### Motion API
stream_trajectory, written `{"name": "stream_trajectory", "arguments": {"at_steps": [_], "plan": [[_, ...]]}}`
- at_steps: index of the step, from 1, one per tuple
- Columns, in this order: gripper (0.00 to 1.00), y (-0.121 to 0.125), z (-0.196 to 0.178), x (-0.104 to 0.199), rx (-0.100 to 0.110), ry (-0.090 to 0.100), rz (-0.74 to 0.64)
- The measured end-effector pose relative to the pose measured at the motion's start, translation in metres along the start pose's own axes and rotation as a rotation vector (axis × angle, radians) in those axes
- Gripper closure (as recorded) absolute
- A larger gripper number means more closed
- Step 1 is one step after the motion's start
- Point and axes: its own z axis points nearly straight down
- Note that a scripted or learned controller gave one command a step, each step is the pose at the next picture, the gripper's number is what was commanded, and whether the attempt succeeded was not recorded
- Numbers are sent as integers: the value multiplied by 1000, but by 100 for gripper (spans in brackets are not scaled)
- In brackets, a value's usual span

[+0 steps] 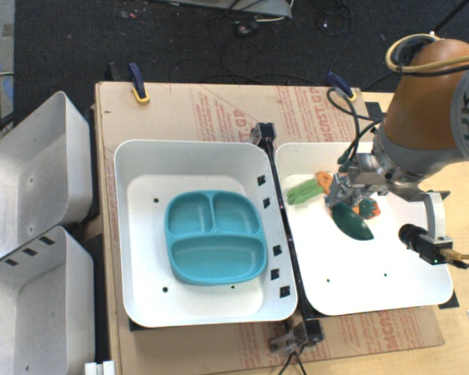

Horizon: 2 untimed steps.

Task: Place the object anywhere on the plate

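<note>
A teal plate (216, 236) with three compartments lies in the left bin (141, 170). In the right bin (391, 287) lie a light green piece (302, 191), an orange piece (325, 180), a dark green leaf-shaped object (352, 222) and a small orange-red bit (370, 207). My gripper (345, 194) hangs low over this cluster, right above the dark green object's upper end. The arm's wrist hides the spot where the fingers meet the objects.
Black clips line the divider between the two bins (275, 209). Two spare white bins (31, 178) sit off the bench at the left. A black fitting with a cable (422, 243) rests over the right bin's right side. Blue clamps hold the cardboard's far edge.
</note>
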Motion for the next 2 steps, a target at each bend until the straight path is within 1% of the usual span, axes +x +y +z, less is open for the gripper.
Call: {"name": "stream_trajectory", "arguments": {"at_steps": [1, 2], "plan": [[100, 3, 13, 54, 4, 1, 0], [100, -3, 9, 110, 1, 1, -1]]}}
